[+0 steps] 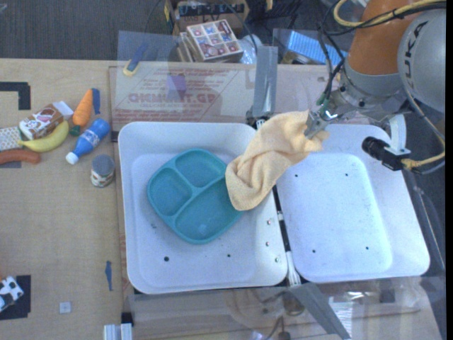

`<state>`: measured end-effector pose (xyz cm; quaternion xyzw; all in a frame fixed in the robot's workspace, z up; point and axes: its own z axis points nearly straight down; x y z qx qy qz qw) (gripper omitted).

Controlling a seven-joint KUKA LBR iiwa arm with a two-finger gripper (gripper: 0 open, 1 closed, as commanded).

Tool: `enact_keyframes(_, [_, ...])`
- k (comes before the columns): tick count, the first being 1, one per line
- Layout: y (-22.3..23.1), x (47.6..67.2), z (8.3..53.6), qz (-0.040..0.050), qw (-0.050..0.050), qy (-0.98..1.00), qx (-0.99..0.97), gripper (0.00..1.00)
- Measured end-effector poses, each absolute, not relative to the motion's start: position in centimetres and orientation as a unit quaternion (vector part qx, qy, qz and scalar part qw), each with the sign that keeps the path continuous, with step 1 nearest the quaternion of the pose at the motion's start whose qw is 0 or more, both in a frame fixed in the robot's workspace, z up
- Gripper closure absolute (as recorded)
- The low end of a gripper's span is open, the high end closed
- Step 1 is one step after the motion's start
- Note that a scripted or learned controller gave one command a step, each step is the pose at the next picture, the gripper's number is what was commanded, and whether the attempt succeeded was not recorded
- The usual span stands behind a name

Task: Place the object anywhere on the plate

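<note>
A soft yellow cloth (pixel 267 163), crumpled and folded like a thin terry towel, hangs from the gripper (pixel 313 127), whose fingers are pinched on its upper corner. The fabric drapes down and to the left across the seam between the two bins, and its lower bunched end rests on the right edge of the plate (pixel 192 195), overlapping the rim. That plate is a single teal plastic dish with rounded corners, moulded into three compartments, smooth and slightly glossy, lying tilted in the left bin (pixel 141 253).

There are two bins, both shallow, white, matte, with rounded corners and a few small dark holes in their floors. The right bin (pixel 354 225) has a faintly speckled floor. The arm (pixel 396 41) comes in from the right: one grey metal body with a bulbous orange section, and dark and yellow cables looping around it.

On the pale wooden bench (pixel 56 225) to the left sits a loose cluster of small toy-like items: one yellow banana (pixel 44 141), one orange carrot (pixel 84 107), one blue bottle with a white cap (pixel 88 140), and one short grey can (pixel 102 170). Behind the bins stands a clear plastic panel (pixel 177 94) with faint reddish lettering, and beyond it one patterned box (pixel 211 40).
</note>
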<state>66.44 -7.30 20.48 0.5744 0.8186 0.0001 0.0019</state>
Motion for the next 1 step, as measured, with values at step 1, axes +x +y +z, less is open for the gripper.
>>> enact_keyframes(1, [-7.28, 66.45, 20.49, 0.0002, 0.002, 0.819, 0.574, 0.0])
